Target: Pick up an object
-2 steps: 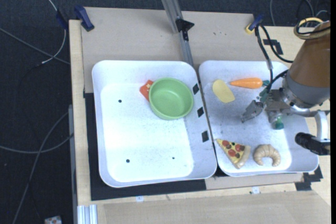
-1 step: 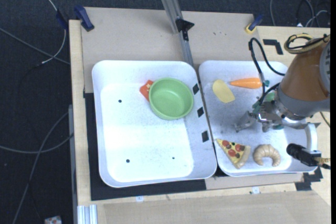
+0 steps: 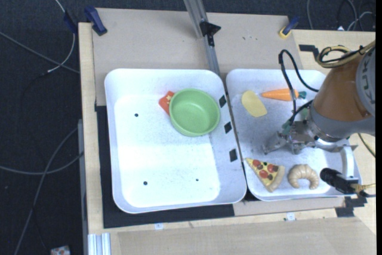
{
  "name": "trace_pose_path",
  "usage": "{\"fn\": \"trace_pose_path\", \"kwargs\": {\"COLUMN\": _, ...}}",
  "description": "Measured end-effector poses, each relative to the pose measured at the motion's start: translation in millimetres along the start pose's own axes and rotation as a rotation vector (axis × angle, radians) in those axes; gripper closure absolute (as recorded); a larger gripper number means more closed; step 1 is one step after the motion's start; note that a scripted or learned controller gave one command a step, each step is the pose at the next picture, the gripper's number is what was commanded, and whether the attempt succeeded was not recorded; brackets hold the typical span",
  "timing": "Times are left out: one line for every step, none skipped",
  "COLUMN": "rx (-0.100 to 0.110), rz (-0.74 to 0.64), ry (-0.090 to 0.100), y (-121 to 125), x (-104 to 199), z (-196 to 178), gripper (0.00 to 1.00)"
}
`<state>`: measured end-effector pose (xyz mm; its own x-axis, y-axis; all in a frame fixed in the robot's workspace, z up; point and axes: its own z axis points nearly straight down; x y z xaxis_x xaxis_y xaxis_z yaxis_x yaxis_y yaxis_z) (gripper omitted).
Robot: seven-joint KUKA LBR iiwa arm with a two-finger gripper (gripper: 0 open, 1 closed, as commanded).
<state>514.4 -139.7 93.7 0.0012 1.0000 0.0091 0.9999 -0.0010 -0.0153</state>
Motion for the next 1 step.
{"fn": "trace_pose_path", "kwargs": {"rx": -0.006, "rz": 0.001, "ry": 0.001, "y": 1.5, "x": 0.4, "z": -13.5, "gripper": 1.0}}
